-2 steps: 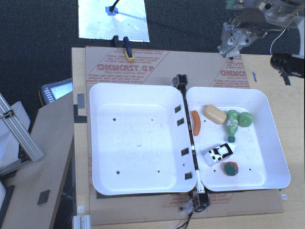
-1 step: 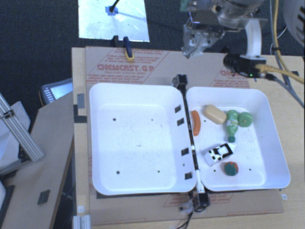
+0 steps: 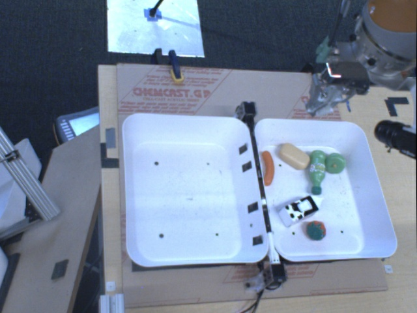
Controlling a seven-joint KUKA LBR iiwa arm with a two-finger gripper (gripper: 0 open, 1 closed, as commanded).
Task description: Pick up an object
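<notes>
The right bin [image 3: 365, 194] holds several small objects: an orange carrot-like stick [image 3: 268, 167] by its left wall, a tan bun-shaped piece [image 3: 294, 156], a green bottle [image 3: 317, 171], a green ball [image 3: 335, 163], a black-and-white block [image 3: 300, 209] and a small green-and-red ball [image 3: 316, 230]. My gripper [image 3: 324, 102] hangs above the bin's far edge, up and to the right of the tan piece. Nothing shows between its fingers.
The left bin [image 3: 140, 240] sits beside the right one, joined by a black clip strip [image 3: 255, 181]. A cardboard sheet [image 3: 176, 90] lies under both. A black cylinder [image 3: 395, 135] juts in at the right edge. A grey panel [image 3: 155, 17] lies beyond the bench.
</notes>
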